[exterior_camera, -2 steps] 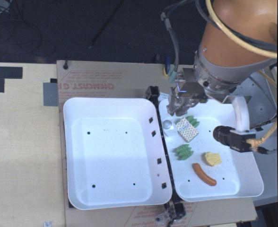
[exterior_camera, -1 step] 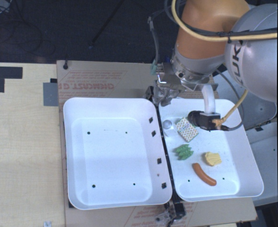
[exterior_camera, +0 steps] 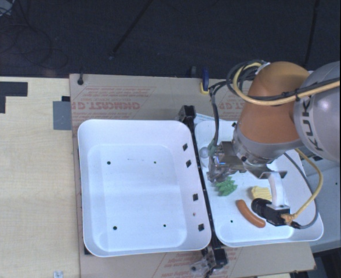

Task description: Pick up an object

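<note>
Here, the two-finger gripper (exterior_camera: 221,168) sits right of frame centre, just above the small green leafy plastic object (exterior_camera: 225,186) in the right-hand shallow white bin (exterior_camera: 309,231); its opening cannot be determined.

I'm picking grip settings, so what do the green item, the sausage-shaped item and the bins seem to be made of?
Green item: likely soft plastic or rubber, matte and lumpy like toy lettuce; too small to be sure.
Sausage-shaped item: probably moulded plastic, smooth orange-red with a slight sheen.
Left bin and right bin: thin white plastic by the look, smooth and semi-glossy, with rounded, formed corners.
</note>
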